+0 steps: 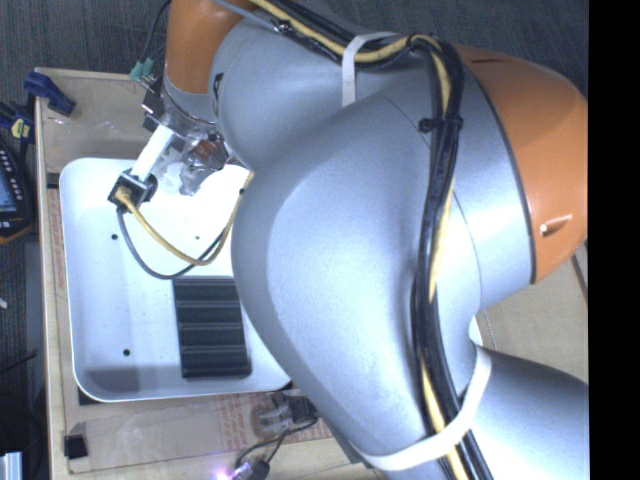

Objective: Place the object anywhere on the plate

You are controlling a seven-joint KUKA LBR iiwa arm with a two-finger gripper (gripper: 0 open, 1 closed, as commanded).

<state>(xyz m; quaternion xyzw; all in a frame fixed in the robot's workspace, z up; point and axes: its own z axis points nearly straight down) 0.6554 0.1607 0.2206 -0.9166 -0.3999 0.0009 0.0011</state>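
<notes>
Arm over the left white bin; gripper at upper left of frame.
Gripper state cannot be told from this angle. A dark ribbed rectangular object lies flat in the bin at lower centre-left, well apart from the gripper. A yellow-and-black cable loops between them.

My bench is pale scuffed wood sitting on dark grey carpet, with a blue clamp at the top-left corner and a small pink light glowing along the bottom edge.
</notes>
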